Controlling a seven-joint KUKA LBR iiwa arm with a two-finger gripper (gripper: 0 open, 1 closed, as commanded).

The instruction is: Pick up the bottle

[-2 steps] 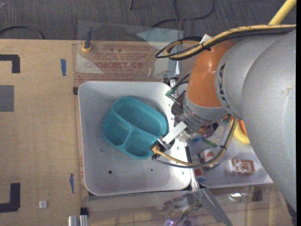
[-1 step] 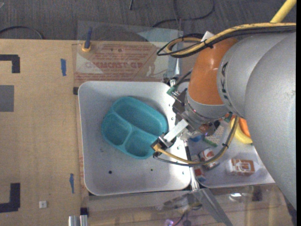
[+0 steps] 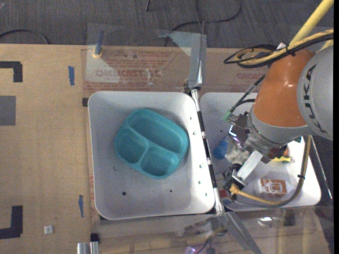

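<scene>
A small clear bottle with a blue end (image 3: 220, 150) lies at the left side of the right bin (image 3: 212, 110), close to the wall between the bins. My gripper (image 3: 237, 142) hangs low over that bin, just right of the bottle, under the grey wrist and orange band. The wrist hides most of the gripper and part of the bottle. I cannot make out whether the bottle is touched.
A teal divided plate (image 3: 152, 142) lies in the left bin (image 3: 106, 184). In the right bin a brown-and-white packet (image 3: 273, 186) sits near the front, and small coloured items (image 3: 284, 155) lie at the right. Cables trail behind the bins.
</scene>
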